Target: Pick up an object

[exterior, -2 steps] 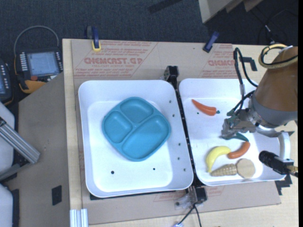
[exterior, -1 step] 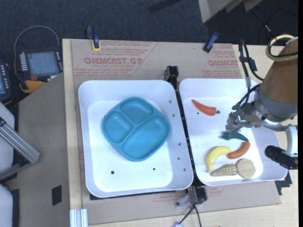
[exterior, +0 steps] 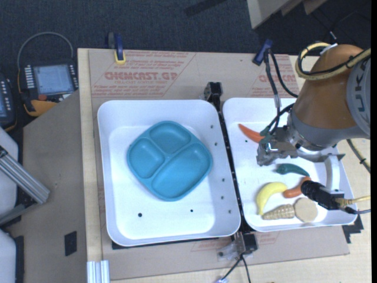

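Several small toy foods lie in the right bin, and any one of them would satisfy the task. A yellow banana sits toward the near side, with a pale cone-shaped piece just beside it and a tan round piece touching that. An orange carrot-like piece lies right of the banana, a dark green piece a little farther back, and an orange-red pepper-like piece toward the far left of the bin. The left bin carries a blue divided plate.

The gripper hangs over the middle of the right bin, between the pepper and the green piece. Whether its fingers are apart or together I cannot tell (the metal parts merge into one blur from above), and nothing is visibly held between them.

The main risk, as I judge it, is closing on bare bin floor: the gripper stands over a gap, with objects near but none plainly beneath it. A descent here could also clip the green piece or the pepper on one edge and nudge it aside instead of seizing it. The near cluster is crowded, so a grasp there might catch two pieces at once or slip off the banana's curved side. Loose cables trailing from the arm could also drag across the bin.
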{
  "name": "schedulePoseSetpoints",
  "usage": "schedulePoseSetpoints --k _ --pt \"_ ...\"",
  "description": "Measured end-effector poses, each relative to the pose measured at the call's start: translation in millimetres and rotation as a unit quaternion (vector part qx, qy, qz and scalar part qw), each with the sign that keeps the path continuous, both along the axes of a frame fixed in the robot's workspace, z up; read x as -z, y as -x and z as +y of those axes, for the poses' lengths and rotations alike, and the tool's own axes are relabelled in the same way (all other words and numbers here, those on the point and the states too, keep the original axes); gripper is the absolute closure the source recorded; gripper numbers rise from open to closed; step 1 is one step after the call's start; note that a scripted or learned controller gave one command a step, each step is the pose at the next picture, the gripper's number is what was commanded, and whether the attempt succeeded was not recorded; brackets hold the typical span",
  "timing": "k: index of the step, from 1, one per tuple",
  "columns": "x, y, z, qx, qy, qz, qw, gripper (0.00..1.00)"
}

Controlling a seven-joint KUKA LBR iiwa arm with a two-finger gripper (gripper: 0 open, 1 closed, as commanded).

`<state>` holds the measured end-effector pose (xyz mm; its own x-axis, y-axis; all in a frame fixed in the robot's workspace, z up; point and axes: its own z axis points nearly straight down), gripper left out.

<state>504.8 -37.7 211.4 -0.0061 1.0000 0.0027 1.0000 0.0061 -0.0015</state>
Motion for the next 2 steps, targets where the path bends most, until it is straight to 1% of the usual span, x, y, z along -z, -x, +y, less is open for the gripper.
schedulePoseSetpoints --k 1,2 --pt "-14 -3 52 0.000 0.0003 -0.002 1.0000 1.00" --pt "-3 -8 102 0.000 0.0008 -0.001 1.0000 1.00"
